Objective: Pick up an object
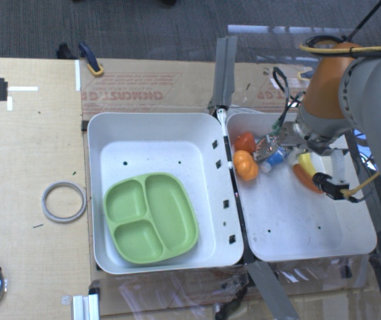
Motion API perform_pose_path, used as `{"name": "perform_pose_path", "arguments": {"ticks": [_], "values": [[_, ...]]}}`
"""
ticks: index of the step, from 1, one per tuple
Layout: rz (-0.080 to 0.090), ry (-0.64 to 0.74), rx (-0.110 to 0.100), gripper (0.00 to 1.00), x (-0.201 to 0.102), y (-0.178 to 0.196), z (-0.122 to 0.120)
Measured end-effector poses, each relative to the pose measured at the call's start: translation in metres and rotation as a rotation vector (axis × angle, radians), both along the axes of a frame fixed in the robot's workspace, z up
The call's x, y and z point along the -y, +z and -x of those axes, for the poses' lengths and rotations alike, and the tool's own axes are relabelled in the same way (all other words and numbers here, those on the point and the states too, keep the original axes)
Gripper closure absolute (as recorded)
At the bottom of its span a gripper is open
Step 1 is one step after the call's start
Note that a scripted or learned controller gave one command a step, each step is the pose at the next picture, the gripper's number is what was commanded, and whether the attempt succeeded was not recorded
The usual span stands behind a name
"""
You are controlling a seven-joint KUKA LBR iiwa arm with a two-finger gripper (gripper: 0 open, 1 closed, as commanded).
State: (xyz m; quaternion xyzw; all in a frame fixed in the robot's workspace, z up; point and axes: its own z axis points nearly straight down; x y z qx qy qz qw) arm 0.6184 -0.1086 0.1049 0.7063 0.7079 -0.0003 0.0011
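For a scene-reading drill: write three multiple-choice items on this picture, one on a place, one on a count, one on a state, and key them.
1. Where does the green plate lie?
A. in the left bin
B. in the right bin
C. on the bench beside the bins

2. How many compartments has the plate?
A. two
B. three
C. five

3. How does the plate lie?
A. flat, open side up
B. upside down
C. on edge against a wall

Key: 1 A, it rests on the left bin's floor. 2 B, ridges split it into three hollows. 3 A, its hollows face the camera.
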Motion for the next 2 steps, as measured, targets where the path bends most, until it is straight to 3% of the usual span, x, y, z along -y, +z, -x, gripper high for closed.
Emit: {"name": "perform_pose_path", "arguments": {"ticks": [1,2], "values": [[0.002,0.003,-0.001,1.0,0.001,0.009,0.0],[-0.001,0.0,-0.002,1.0,-0.075,0.086,0.002]]}}
